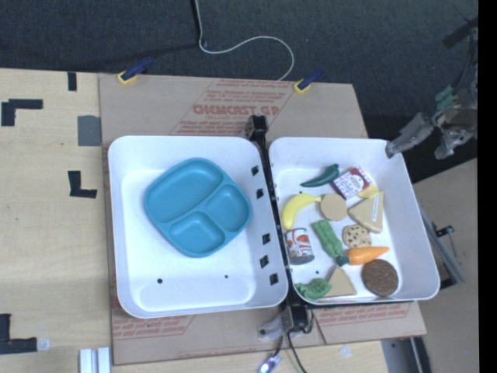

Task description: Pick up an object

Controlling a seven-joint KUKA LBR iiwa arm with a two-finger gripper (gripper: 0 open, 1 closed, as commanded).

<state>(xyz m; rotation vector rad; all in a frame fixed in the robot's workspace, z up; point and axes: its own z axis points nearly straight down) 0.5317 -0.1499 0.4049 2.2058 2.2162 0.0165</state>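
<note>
Green leafy piece (313,289) sits at the near edge of the right bin (411,208), touching a tan wedge (339,281); round brown cookie (380,277) just beside that on the right. Orange carrot (366,254) lies above the cookie, next to a chocolate-chip cookie (356,235). Green pickle-like piece (328,238) runs slantwise mid-bin, small can (299,245) with a red label to its left, near the divider. Yellow banana (297,207) curves above the can, touching a round tan disc (333,207). Cheese-like wedge (369,212) sits right of the disc. Dark green pepper (320,177) and a red-and-white packet (349,183) lie toward the far side. All pick candidates are in the right bin, none lifted.

My fingers (446,127) are off the bin, beyond its far right corner, above dark floor, well apart from every object. Can't tell if they're open or closed; too dark and small. Nothing visibly held.

Left bin (124,208) holds a blue divided plate (197,206), tilted slantwise, three compartments, nothing on it. Both bins rest on a cardboard sheet (225,107) on the desk (46,208). White cable (247,45) loops on the dark carpet beyond.
</note>
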